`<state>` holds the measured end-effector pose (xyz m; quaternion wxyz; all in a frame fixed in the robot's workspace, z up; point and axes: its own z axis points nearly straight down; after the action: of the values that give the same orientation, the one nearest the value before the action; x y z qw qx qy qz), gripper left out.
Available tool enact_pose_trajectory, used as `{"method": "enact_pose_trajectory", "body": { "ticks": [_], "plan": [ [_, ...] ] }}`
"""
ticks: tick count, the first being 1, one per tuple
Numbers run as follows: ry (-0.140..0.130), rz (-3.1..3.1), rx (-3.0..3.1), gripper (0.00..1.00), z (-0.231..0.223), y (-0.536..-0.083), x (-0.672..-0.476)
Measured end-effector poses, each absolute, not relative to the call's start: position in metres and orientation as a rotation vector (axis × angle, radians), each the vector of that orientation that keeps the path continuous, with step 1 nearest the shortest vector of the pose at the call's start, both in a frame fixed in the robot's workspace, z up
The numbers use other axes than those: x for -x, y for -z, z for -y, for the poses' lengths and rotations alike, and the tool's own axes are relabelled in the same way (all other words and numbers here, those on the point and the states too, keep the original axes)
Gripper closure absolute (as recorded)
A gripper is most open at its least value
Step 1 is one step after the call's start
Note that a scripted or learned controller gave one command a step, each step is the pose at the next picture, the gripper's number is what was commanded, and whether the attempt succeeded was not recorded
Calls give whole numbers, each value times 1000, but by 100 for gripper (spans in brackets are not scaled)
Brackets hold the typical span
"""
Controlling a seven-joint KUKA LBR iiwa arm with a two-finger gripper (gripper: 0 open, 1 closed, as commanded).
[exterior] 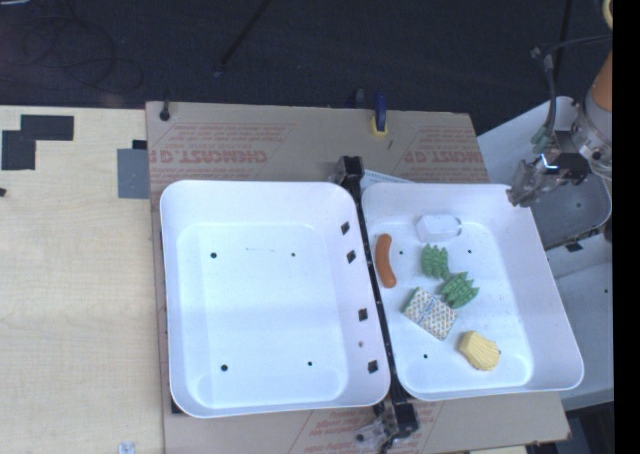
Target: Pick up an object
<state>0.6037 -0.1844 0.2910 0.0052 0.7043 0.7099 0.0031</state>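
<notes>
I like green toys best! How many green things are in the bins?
2. One green piece lies in the right bin, just below the white object. The other green piece sits right beside it, lower and to the right.

The bench is evenly and brightly lit from above; the white bins [260,212] are nearly washed out, the background is left dark, and detail is softened throughout.

Both bins, left [190,212] and right [545,342], are plain white. In the right one I see an orange sausage [385,260], two green leafy pieces [447,277], a yellow lump [480,350], a white-and-pale-checked packet [431,313] and a whitish, perhaps clear, item [438,228]. Brown cardboard [250,142] has red print.
</notes>
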Motion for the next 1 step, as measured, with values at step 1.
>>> {"method": "enact_pose_trajectory", "body": {
  "ticks": [1],
  "plan": [
    [1, -2217, -2226, 100, 205, -335, -514]
  ]
}}
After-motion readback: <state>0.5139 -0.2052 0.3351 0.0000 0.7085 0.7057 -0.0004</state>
